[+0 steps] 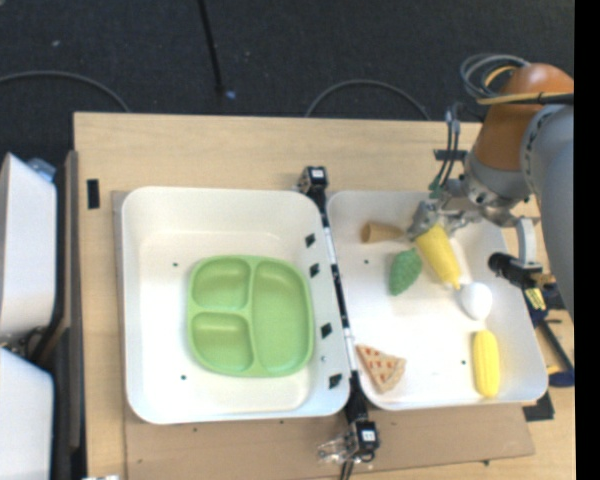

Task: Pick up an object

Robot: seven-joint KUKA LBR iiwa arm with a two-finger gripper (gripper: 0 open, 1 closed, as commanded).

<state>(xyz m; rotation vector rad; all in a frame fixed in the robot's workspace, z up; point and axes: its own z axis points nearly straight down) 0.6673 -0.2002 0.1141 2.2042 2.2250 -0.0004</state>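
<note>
Here the gripper (432, 224) sits at the top end of the yellow corn (439, 255), finger state unclear, so the grasp step seems underway; next comes a lift.

Even bright overhead light, soft faint shadows, white bins (150, 298) near-overexposed, slightly soft focus

You see two smooth, faintly glossy white plastic bins (140, 268) on a matt pale wooden bench (230, 148), a satin green plastic divided tray (250, 315), glossy plastic toy foods such as the yellow corn (438, 255), and the arm's (540, 158) matt grey metal-looking casing.
</note>
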